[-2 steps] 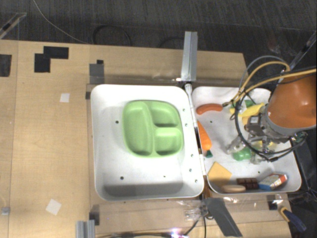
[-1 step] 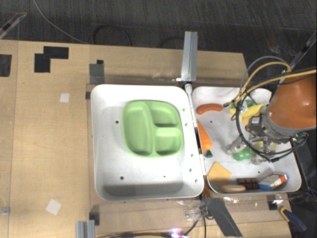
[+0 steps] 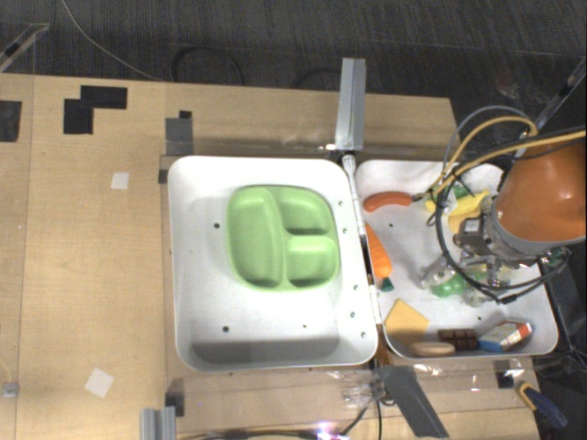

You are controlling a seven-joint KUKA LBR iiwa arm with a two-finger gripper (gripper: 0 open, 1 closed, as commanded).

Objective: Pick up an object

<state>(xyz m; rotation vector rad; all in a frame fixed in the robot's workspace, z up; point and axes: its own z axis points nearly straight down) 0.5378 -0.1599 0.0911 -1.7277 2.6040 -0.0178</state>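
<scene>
Green plate (image 3: 280, 236), one only, lies mid-floor in my left bin (image 3: 202, 278) with bare white room all round it. My right bin (image 3: 410, 238) is crowded: one carrot (image 3: 378, 255) along its left wall, one red sausage (image 3: 390, 200) at the far edge, one yellow wedge (image 3: 406, 319), one green piece (image 3: 448, 288). My gripper (image 3: 472, 269) hangs just over that green piece; apart or together, I cannot tell.

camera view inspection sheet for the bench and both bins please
surface: wooden bench, white left bin and right bin
job's things: right bin holds carrot, red sausage shape, yellow wedge, green item
clutter: green divided tray in left bin
grippers: pincer low over the green item
cables: yellow and black cables looping by the wrist
surroundings: dark carpet, metal post behind the bins
</scene>
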